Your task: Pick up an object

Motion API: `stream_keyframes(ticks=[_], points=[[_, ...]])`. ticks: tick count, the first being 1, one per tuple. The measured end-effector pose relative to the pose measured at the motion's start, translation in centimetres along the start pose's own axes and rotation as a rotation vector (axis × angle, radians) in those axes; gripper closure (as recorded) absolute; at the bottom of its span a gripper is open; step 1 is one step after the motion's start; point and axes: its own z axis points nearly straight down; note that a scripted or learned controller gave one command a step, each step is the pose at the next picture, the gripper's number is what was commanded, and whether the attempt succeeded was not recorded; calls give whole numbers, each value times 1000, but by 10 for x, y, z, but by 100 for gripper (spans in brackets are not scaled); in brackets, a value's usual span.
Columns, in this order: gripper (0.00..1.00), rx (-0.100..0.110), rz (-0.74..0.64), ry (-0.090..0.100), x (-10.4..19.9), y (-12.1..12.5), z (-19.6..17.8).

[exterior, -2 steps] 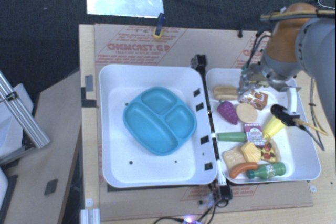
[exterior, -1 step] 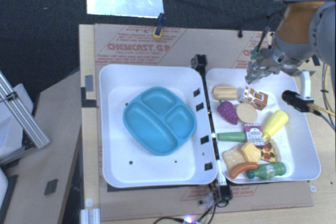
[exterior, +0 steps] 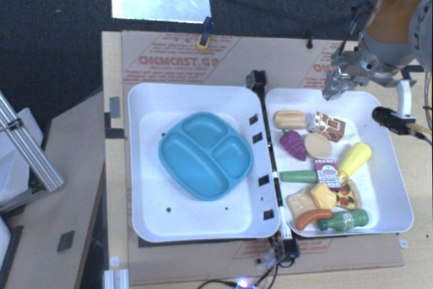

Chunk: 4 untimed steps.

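The right bin holds several toy foods: a hot-dog bun, purple grapes, a round cracker, a small red-and-white carton, a yellow bottle, a green vegetable, a pink box, a pizza slice, a sausage and a green bottle. My gripper hangs above the bin's far edge, beyond the carton, with nothing seen between its fingers.
The left bin holds a blue divided plate. A black divider with clips runs between the bins. A black fixture juts over the right bin's right rim. A yellow-and-blue clamp stands on the cardboard behind.
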Motion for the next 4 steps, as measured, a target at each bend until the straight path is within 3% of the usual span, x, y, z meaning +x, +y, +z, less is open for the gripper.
stream_keyframes(ticks=[3, 4], points=[[100, 9, -4, 3, 129, -126, 6], [100, 7, -2, 2, 150, -136, 8]])
